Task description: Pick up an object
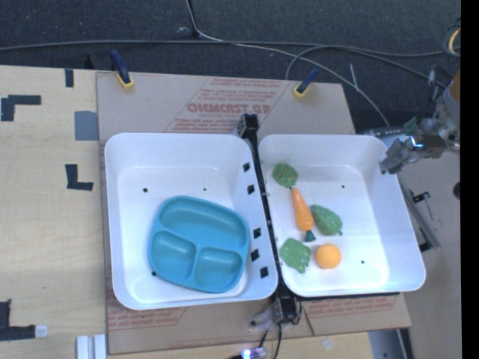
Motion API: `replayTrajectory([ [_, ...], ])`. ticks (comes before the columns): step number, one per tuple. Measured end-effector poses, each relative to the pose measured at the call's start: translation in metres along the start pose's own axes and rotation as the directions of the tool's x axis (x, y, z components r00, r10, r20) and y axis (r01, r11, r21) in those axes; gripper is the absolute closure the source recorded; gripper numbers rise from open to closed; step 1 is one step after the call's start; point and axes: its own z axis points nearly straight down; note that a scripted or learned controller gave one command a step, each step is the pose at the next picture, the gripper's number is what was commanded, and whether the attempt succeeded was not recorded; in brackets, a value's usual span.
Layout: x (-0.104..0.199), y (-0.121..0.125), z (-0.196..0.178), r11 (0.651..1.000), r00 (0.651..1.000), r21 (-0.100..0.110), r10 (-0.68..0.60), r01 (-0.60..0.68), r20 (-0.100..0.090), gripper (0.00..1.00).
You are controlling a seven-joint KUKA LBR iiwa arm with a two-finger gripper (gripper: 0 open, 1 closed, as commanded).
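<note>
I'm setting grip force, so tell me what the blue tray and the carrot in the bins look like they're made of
The blue tray looks like molded plastic: one even colour, soft sheen, rounded compartment ridges. The carrot seems a toy, probably plastic or rubber: flat uniform orange, smooth surface, dark green stub. Whether it is hard or soft cannot be told from this view.

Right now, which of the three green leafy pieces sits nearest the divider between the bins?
The top green piece, just above the carrot's tip; the other two lie lower.
</note>
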Motion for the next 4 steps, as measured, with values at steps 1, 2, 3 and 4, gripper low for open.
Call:
replayTrajectory([
  [1, 0.056, -0.01, -0.003, 1.0, 1.0, 0.005, -0.004, 0.004, -0.003, 1.0],
  [2, 0.109, -0.027, 0.004, 1.0, 1.0, 0.007, -0.003, 0.003, -0.003, 1.0],
  [3, 0.151, -0.031, 0.013, 1.0, 1.0, 0.007, -0.003, 0.003, -0.002, 1.0],
  [4, 0.197, -0.028, 0.024, 1.0, 1.0, 0.007, -0.004, 0.004, -0.002, 1.0],
])
